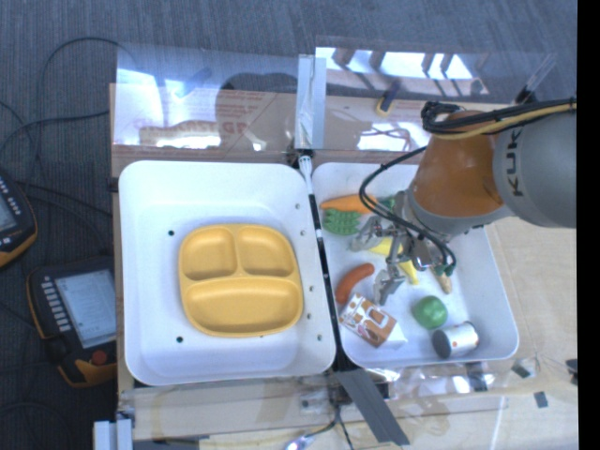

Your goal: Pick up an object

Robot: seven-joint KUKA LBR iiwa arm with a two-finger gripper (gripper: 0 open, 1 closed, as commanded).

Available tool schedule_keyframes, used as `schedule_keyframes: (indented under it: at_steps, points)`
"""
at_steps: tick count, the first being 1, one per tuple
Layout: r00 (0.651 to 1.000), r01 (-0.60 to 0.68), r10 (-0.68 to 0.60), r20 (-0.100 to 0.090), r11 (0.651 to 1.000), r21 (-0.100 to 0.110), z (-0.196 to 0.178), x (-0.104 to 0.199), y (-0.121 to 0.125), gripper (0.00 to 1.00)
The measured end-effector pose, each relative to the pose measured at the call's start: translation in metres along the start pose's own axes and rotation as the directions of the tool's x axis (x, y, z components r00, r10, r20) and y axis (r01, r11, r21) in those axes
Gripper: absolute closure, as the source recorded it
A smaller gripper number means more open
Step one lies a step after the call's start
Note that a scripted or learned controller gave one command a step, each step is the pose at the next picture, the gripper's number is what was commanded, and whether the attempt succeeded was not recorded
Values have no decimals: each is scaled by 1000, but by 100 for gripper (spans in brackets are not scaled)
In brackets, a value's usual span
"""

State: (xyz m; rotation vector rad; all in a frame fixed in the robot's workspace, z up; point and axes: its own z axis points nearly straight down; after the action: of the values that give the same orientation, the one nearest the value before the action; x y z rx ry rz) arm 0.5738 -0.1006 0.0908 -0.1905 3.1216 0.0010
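Note:
My gripper [396,270] hangs low over the middle of the right bin [497,293], under the orange wrist band. Just left of it lie a yellow piece [378,247] and a red sausage [353,281]. A carrot with a green top [341,210] rests at the bin's back left. Toward the front are a small printed packet [367,322], a green ball [430,311] and a silver can [457,338]. I see nothing clearly held.
The left bin [150,345] holds a yellow divided plate [241,279]. A ridge between the bins [319,270] runs front to back. Clear plastic walls stand behind both bins. The arm and its cables cover the right bin's back right.

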Motion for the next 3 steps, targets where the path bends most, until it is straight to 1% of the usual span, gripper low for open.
schedule_keyframes:
  at_steps: [1, 2, 3]
  points:
    - [1000, 0, 0, 6, 1000, 2, -11, -2, 0, 100]
    - [1000, 0, 0, 6, 1000, 3, -11, -2, 0, 0]
    - [1000, 22, -22, 5, 1000, 5, -1, 11, 4, 0]
